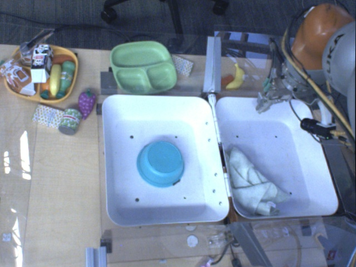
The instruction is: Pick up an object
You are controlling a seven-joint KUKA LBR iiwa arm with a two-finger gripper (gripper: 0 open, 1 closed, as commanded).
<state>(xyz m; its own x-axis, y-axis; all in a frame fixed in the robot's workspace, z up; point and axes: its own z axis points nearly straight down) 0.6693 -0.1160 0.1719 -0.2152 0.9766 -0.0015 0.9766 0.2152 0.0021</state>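
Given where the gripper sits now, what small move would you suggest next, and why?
Probably bring the gripper toward the near-left part of the right white bin and over the crumpled white cloth. It hangs by that bin's far rim, well apart from the cloth, the nearest thing to pick.

A robotics lab: a cabled robot arm [325, 32] over two white bins [119, 115] on a bench, an office chair base [167, 1] on carpet behind.

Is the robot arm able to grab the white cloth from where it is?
Probably yes. The cloth lies uncovered in the right bin, nothing on top of it, and the gripper hangs over that bin's far edge with open space between them.
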